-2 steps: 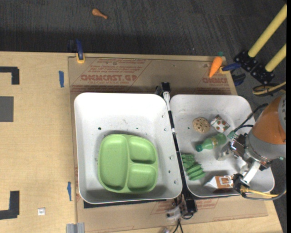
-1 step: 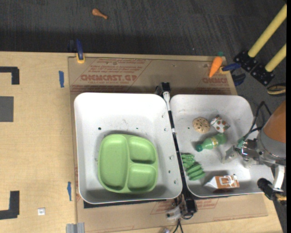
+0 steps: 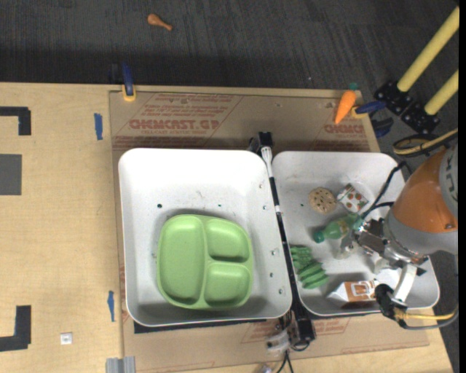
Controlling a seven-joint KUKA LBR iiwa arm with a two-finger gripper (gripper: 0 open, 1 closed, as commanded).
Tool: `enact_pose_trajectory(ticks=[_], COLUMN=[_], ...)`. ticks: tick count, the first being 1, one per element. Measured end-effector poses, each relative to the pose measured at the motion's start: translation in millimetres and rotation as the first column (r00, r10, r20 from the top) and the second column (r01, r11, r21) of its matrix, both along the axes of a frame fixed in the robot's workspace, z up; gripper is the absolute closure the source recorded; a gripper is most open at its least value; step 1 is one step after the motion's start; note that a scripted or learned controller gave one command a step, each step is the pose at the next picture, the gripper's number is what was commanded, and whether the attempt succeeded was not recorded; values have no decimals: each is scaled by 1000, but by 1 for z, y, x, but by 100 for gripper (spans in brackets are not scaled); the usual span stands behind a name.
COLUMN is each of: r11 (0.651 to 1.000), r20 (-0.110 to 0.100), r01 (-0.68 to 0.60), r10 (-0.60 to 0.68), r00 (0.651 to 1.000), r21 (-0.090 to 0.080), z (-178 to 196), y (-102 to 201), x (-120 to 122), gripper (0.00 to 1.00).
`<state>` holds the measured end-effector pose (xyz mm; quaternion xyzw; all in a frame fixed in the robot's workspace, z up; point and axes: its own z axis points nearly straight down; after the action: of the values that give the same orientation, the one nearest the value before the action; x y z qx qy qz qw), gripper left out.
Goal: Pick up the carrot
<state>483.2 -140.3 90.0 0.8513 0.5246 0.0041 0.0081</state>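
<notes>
The carrot (image 3: 345,106), small and orange with a green top, lies on the cardboard behind the right bin (image 3: 378,162), outside both bins. My gripper (image 3: 352,240) is low inside the right bin, well in front of the carrot, beside a green bottle-shaped toy (image 3: 331,232). The arm's orange band (image 3: 429,200) partly covers the bin's right side. I see nothing carrot-like at the gripper.
The right bin holds a cookie (image 3: 321,199), a small patterned box (image 3: 352,197), green beans (image 3: 309,267) and an orange-and-white packet (image 3: 359,290). A green divided plate (image 3: 205,258) sits in the left bin (image 3: 145,189). A small orange object (image 3: 159,22) lies on the dark floor.
</notes>
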Motion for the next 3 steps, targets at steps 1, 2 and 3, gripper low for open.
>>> enact_pose_trajectory(ticks=[1, 2, 3], r11=[1000, 993, 951], r20=[4, -15, -13], r01=[-6, -117, -308], r10=[6, 118, 308], r00=[1000, 993, 951], r21=[10, 9, 8], z=[11, 136, 169], y=[5, -28, 44], x=[3, -4, -3], gripper=[100, 100, 100])
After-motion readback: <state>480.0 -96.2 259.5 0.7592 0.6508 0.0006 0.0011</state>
